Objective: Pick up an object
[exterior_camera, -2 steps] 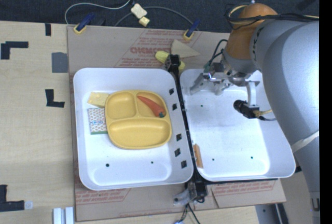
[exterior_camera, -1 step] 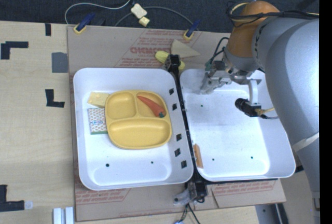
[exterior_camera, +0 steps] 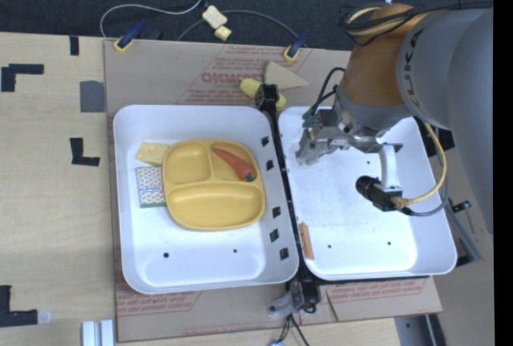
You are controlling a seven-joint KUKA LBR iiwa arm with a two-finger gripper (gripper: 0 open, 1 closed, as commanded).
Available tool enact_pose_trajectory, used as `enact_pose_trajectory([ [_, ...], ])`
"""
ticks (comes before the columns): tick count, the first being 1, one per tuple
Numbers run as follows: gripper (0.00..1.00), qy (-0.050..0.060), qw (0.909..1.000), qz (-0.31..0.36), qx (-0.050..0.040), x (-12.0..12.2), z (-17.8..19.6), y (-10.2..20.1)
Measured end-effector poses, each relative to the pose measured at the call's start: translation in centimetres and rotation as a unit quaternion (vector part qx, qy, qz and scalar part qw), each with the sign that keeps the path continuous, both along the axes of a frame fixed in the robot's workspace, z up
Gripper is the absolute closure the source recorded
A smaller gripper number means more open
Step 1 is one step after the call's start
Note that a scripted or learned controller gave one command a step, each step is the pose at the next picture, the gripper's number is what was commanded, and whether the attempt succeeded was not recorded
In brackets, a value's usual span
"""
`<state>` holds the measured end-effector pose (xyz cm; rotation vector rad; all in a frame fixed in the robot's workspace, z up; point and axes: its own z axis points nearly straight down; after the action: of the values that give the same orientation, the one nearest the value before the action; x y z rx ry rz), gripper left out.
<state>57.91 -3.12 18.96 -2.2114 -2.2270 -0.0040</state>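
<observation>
End effector [exterior_camera: 311,150] over right bin [exterior_camera: 361,256] — carrot [exterior_camera: 235,162] well left, on yellow plate [exterior_camera: 212,186]

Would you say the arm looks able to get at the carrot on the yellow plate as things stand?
Probably yes. The carrot lies uncovered in an upper compartment of the yellow plate in the left bin, nothing over it. The hand hovers over the right bin, so it must cross the divider.

Robotics lab: clamped cardboard [exterior_camera: 232,72], white bins [exterior_camera: 128,256], cables [exterior_camera: 160,12].

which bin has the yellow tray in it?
The left white bin: it holds the yellow divided plastic tray. The right white bin has the gripper over it.
</observation>
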Motion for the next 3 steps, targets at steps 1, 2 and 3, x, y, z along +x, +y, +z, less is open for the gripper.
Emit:
enact_pose_trajectory([
  [1,1.00,-0.001,1.0000,-0.004,-0.0026,-2.0,2.5,-3.9],
  [2,0.00,0.000,1.0000,-0.003,-0.0020,-2.0,2.3,-3.6],
  [3,0.00,0.002,1.0000,-0.002,-0.0019,-1.2,-0.7,-0.6],
])
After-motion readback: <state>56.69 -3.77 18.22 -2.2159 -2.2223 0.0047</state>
